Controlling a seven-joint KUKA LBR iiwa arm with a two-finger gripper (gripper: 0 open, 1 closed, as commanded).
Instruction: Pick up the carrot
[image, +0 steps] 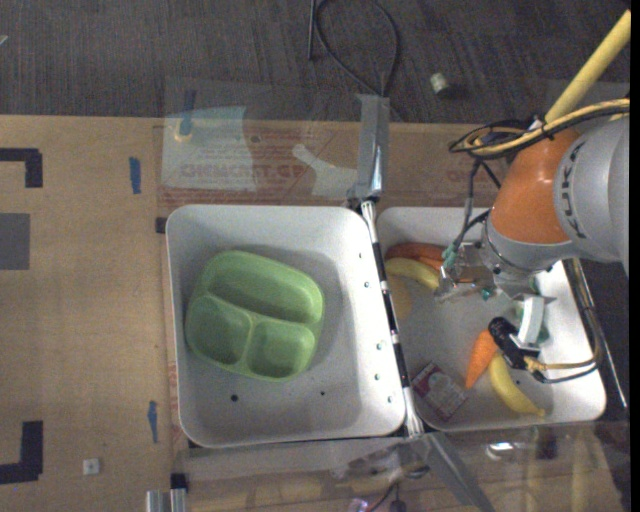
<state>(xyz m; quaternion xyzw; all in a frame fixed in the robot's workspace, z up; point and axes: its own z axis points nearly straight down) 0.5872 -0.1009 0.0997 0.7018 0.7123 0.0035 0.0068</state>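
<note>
Here the carrot is lying in the right bin close to its near edge, with its long axis running roughly near edge to far edge. It is sitting just nearward of the gripper, which is hanging over the bin's middle; whether that is spread or closed I cannot tell.

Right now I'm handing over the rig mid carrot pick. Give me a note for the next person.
Hand: over the right bin, toward its upper left in the view. I cannot tell if it is open or shut, and no carrot is seen in it.
Carrot: lies on the bin floor nearer the front, next to a banana, apart from the hand.
Done: nothing yet, the carrot is not lifted.
Left: bring the hand to the carrot, grasp it, lift it.
</note>
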